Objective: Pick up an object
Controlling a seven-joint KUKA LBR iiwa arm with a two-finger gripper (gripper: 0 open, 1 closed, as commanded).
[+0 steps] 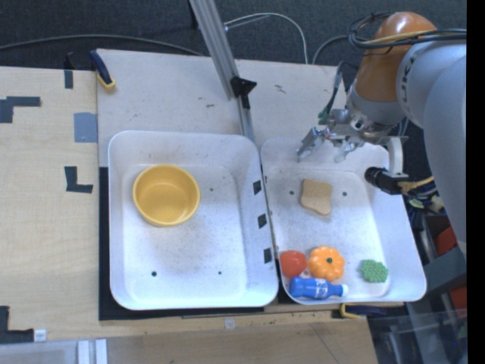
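Two white bins sit side by side: the left bin [121, 226] holds a yellow bowl [166, 195]. The right bin [394, 233] holds a bread slice [316, 196] mid-bin, with a tomato [293, 263], pumpkin [326, 263], blue bottle [317, 288] and green piece [373, 271] along its near edge. Gripper [327, 147] hangs over the right bin's far rim, fingers spread, grasping nothing, apart from the bread.

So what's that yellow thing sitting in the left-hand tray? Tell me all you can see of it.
It is a yellow bowl, round, plain and smooth, probably plastic. It stands upright with its open mouth facing up and looks empty. It rests on the floor of the left bin, in the upper left part, near the left wall. Only the bin touches it; the end effector hangs far off, over the other bin's far edge.
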